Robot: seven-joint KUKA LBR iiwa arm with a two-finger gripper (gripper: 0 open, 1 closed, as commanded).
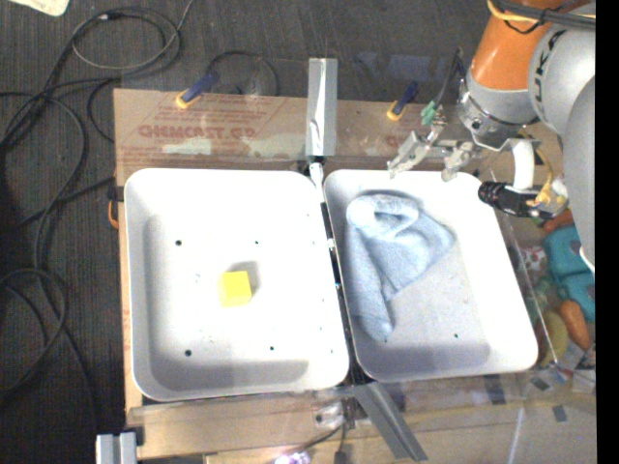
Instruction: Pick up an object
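Observation:
A small yellow block (236, 288) lies near the middle of the left bin (145, 259). A crumpled light blue cloth (395, 251) covers the upper left part of the right bin (503, 336). My gripper (426, 165) hangs over the far rim of the right bin, just above and behind the cloth. Its two fingers (400, 160) stand spread apart with nothing between them.
A metal divider post (321, 104) rises at the back between the bins. Clamps (193, 91) hold a cardboard sheet behind the bins. Cables lie on the floor at the left. Colourful objects (566, 278) sit past the right bin's right edge.

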